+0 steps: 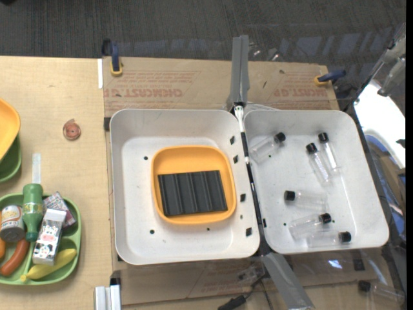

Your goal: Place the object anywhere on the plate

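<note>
Orange plate point(193, 161) with a dark ribbed slab sits mid-frame in the left bin; clear black-capped vials point(321, 157) lie scattered in the right bin.

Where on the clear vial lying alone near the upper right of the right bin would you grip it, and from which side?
Grip the clear vial across the middle of its body, coming straight down from above. It lies flat on the floor of the right bin, black cap toward the back, with open floor on both long sides, so a hold across its narrow width looks likeliest to succeed.

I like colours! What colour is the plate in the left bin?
Orange-yellow plate, camera view.
</note>
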`<move>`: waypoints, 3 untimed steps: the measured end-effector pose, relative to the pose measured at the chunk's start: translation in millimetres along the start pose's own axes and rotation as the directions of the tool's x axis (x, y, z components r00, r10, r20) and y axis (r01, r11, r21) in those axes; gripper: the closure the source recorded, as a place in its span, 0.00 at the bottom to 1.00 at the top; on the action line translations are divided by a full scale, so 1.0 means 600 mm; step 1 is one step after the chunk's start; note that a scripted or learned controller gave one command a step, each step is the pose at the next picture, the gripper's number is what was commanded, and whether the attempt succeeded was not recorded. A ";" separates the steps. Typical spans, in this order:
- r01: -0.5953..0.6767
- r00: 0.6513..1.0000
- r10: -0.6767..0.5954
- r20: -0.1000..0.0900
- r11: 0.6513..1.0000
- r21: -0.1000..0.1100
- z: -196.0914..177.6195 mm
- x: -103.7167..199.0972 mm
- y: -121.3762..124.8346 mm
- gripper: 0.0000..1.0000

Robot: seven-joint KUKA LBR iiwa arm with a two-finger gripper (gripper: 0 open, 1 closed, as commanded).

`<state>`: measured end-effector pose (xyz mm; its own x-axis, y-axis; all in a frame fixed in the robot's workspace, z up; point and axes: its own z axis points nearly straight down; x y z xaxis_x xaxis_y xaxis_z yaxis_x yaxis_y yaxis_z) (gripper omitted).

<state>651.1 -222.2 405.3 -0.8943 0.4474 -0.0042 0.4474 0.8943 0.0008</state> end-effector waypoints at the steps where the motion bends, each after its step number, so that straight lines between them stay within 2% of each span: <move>1: 0.277 0.961 -0.277 -0.001 0.961 -0.001 -0.025 0.087 -0.044 0.00; 2: 0.478 0.878 -0.478 -0.001 0.878 -0.001 -0.053 0.177 -0.089 0.00; 3: 0.650 0.760 -0.650 -0.001 0.760 -0.002 -0.030 0.240 -0.120 0.00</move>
<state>490.0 -222.2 422.8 -0.9704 -0.2416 -0.0029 -0.2416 0.9704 -0.0002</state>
